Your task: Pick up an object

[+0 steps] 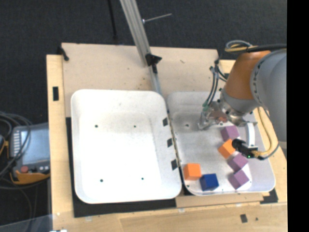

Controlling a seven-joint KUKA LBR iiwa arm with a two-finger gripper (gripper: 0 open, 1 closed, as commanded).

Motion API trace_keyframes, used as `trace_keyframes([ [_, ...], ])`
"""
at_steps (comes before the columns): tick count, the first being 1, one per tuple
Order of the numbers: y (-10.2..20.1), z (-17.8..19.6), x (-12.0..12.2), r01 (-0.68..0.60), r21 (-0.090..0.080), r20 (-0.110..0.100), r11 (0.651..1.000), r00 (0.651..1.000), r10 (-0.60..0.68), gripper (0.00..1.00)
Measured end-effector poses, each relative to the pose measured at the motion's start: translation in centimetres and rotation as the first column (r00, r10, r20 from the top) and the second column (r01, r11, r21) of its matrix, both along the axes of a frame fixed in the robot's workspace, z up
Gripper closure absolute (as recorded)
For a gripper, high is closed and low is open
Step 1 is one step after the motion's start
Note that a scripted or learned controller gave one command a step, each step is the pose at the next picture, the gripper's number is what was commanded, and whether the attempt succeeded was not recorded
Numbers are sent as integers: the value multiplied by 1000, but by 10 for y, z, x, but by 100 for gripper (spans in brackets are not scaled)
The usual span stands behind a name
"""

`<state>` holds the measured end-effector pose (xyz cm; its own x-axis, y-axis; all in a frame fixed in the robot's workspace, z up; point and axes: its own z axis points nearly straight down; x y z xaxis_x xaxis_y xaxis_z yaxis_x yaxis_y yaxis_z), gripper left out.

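Down at the near edge of your right bin (181,105), the blue block (209,181) sits just beside an orange block (192,170) — the two almost touching, orange a little further back and to the left. Off to their right you've got a purple block (238,179) near the bin's front corner, another purple block (237,162) just behind it, then a second orange block (226,149) and a third purple one (229,132) stacked up the right side in a loose line. Your gripper (206,121) hangs low over the bare floor of that bin, left of the purple-and-orange cluster and apart from every block — whether its fingers are apart or together, you can't tell from this angle. Your left bin (120,144) lies alongside, rims touching.
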<state>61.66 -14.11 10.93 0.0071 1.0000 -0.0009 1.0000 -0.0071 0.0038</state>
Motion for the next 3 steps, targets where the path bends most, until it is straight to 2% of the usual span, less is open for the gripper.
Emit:
trace_keyframes([
  [1,-10,49,4,-5,-1,2,1000,1000,5,100],
  [2,-5,95,6,-10,0,3,1000,1000,10,100],
  [3,-6,160,5,-12,-1,5,1000,1000,12,100],
])
